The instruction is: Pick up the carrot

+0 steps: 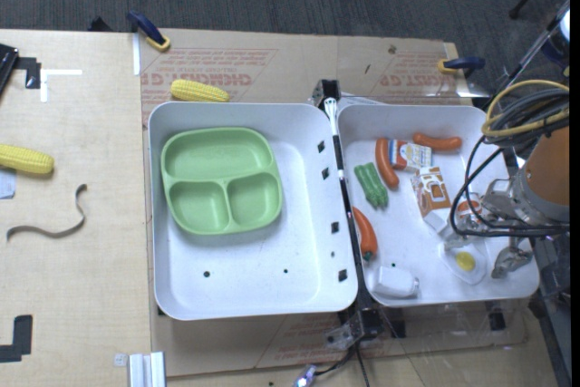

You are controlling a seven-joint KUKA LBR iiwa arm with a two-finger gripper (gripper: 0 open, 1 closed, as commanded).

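The carrot (364, 231) is lying in the right bin (412, 124) against its left wall, well to the left of the pincer (510, 260), its long axis running from upper left to lower right along that wall. It is showing as a smooth, slightly curved orange piece with a rounded end. The pincer is hovering at the right bin's lower right corner, just right of a fried egg (464, 263); whether it is spread or pressed together I cannot tell. A green pea pod (371, 185) is lying further up and left of the pincer, above the carrot. A green divided plate (220, 179) is sitting in the left bin (245, 285), far left of the pincer.
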